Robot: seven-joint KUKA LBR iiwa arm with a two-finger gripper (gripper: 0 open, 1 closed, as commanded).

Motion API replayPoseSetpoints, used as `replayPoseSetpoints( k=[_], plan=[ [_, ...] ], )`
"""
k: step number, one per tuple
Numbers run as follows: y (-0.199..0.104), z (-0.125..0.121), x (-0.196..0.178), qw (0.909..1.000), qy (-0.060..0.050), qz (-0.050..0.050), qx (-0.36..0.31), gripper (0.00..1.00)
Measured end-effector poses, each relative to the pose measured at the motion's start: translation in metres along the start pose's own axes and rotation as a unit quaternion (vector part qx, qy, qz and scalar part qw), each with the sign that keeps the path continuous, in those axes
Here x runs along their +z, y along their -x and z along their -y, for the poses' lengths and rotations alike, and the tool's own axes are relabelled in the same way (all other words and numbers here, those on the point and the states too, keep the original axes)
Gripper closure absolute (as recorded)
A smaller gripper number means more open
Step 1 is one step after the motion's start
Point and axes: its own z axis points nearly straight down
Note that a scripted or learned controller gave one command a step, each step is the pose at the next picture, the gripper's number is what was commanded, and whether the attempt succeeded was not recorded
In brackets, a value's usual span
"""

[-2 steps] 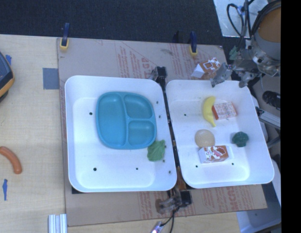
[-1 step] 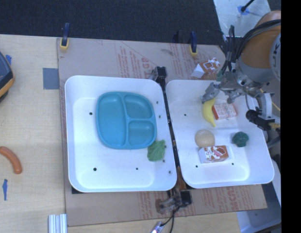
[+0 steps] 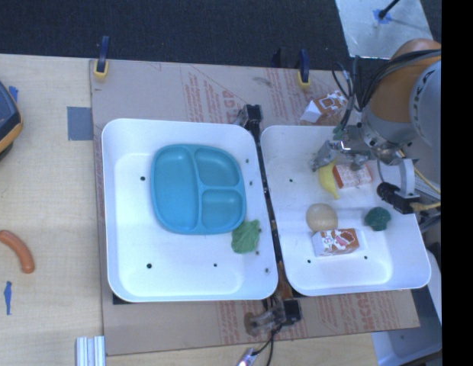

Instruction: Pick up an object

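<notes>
Sausage (image 3: 16,251), a toy one, lies loose on the bare bench at the far left of the frame, outside both bins and seemingly out of play. Right of it, the left bin (image 3: 122,204) holds a blue divided plate (image 3: 197,187) in its upper middle, with a green leafy piece (image 3: 246,236) just off the plate's lower right corner, close to the bin's right wall. Clamps at the cardboard's top edge appear to pin the sheet so the bins stay put.

Further right, the right bin (image 3: 297,265) carries the likelier pick targets. A yellow piece (image 3: 328,180) and a small red-and-white packet (image 3: 352,176) sit touching in its upper part, directly under the gripper (image 3: 337,151), which hangs low over them; whether it is open or closed cannot be told. Below lie a beige ball (image 3: 322,217), a second packet (image 3: 339,242) just beneath it, and a dark green lump (image 3: 378,218) at the right.
</notes>
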Motion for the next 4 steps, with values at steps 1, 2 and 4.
replayPoseSetpoints(
  k=[1, 2, 4],
  plan=[
    [0.004, 0.021, -0.001, 1.0, 0.002, 0.001, -0.001, 0.0],
    [0.006, 0.021, -0.012, 1.0, 0.002, 0.001, -0.001, 1.0],
    [-0.109, 0.029, -0.097, 1.0, -0.003, -0.002, -0.001, 1.0]
  ],
)
